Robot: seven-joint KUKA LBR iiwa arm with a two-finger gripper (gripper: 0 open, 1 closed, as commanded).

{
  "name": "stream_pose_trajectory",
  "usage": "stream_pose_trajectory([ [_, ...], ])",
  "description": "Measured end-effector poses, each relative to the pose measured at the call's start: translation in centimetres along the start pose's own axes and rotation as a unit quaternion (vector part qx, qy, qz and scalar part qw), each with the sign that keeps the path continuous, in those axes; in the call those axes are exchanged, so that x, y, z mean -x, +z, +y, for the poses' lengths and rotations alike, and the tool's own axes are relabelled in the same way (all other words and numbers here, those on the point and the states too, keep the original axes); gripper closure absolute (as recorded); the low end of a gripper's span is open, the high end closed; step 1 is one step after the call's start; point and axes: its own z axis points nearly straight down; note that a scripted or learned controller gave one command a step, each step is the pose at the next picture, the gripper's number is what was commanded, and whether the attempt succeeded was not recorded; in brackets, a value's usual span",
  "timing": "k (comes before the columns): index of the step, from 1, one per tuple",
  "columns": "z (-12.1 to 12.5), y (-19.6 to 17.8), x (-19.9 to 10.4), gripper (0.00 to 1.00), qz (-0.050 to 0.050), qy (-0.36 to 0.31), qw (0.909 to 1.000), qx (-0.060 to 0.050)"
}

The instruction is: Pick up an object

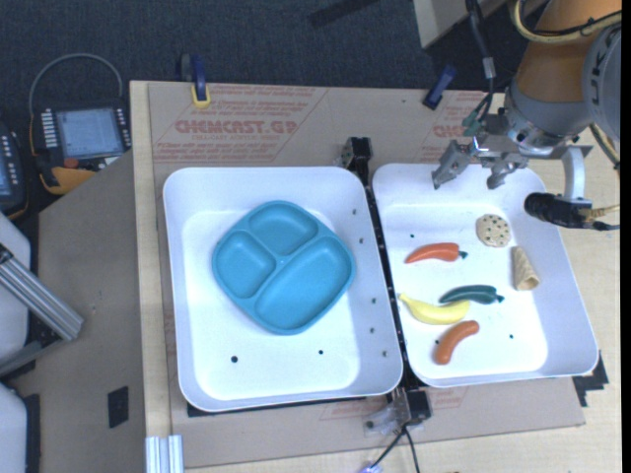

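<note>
The left bin holds a blue divided plate. The right bin holds a red pepper, cookie, bread piece, green pepper, banana and sausage. The gripper hangs over that bin's far edge, fingers spread wide, holding and touching nothing.

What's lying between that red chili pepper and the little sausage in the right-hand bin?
In the camera view, a yellow banana and a dark green pepper lie between the red chili pepper and the sausage, with bare white bin floor around them.
</note>
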Motion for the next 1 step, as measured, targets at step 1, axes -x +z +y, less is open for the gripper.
stream_pose_trajectory([
  [1, 0.08, -0.15, 0.00, 0.00, 0.000, 0.000, 1.0000, 0.002],
])
